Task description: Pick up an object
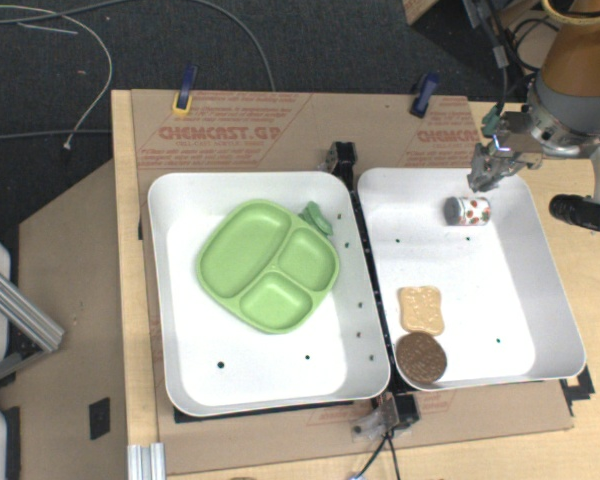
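A small can (468, 210) with red-and-white markings lies on its side near the back of the right bin (520, 298). My gripper (483, 178) hangs just above and behind the can, at the bin's back edge, with nothing seen between its fingers. A tan cracker (421, 309) and a round brown cookie (421, 358) lie at the right bin's front left. A green divided plate (269, 264) rests in the left bin (195, 358), with a small green piece (316, 218) at its back right edge.
The two bins meet along a central seam with black clamps (341, 156) at back and front. Blue clips (186, 87) hold the cardboard sheet under the bins. The arm's wrist (570, 78) fills the upper right.
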Available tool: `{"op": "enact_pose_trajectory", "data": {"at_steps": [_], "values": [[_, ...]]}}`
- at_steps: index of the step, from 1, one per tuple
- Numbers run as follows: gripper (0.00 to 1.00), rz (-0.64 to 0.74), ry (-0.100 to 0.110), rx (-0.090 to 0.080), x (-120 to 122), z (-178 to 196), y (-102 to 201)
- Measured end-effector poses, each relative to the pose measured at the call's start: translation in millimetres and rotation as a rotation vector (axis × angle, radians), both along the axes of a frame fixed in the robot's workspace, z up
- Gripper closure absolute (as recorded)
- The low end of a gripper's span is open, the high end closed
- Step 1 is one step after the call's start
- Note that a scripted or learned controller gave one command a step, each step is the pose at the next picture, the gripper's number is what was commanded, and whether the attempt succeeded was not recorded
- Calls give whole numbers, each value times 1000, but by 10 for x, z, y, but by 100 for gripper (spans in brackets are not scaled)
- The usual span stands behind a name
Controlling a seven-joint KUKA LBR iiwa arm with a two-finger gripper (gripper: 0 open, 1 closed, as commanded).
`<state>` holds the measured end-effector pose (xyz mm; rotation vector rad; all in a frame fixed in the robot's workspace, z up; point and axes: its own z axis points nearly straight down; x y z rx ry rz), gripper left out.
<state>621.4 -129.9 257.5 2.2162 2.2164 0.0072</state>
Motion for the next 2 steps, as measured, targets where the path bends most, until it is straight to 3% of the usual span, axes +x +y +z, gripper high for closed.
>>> {"op": "enact_pose_trajectory", "data": {"at_steps": [1,2], "values": [[100,1,2,1,12,423,0],[100,4,11,4,-129,377,446]]}}
